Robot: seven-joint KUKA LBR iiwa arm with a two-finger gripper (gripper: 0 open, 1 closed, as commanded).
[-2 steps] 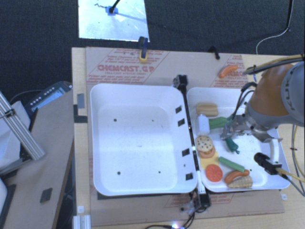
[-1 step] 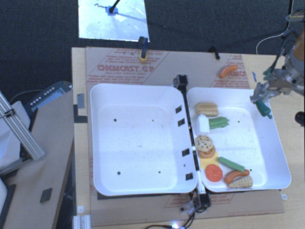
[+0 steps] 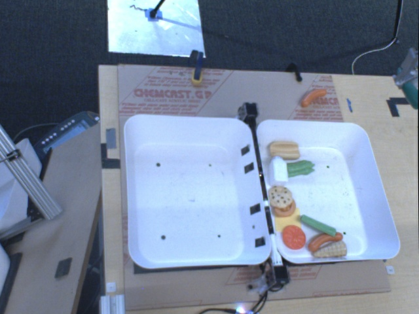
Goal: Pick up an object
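— Nine or so toy foods crowd the right bin's (image 3: 366, 175) left half: bread roll (image 3: 283, 150), green vegetable (image 3: 300, 169), cookie (image 3: 281, 200), red disc (image 3: 294, 237), sausage (image 3: 324, 241).
— Anything outside it?
— An orange hot dog (image 3: 313, 97) lies on the bench, behind that bin.
— And the gripper (image 3: 408, 77)?
— At the right edge, well apart from them; open or closed, I cannot tell.

a teal object (image 3: 410, 77) at the upper right edge of the frame is cut off by that edge and blurred; whether it belongs to the arm cannot be told. at the lower right of the frame, the waffle piece (image 3: 329, 250) is partly covered by the sausage (image 3: 323, 241). the yellow slice (image 3: 285, 222) lies partly under the cookie (image 3: 281, 198) and the red disc (image 3: 294, 237). a metal frame (image 3: 26, 178) runs off the left edge.
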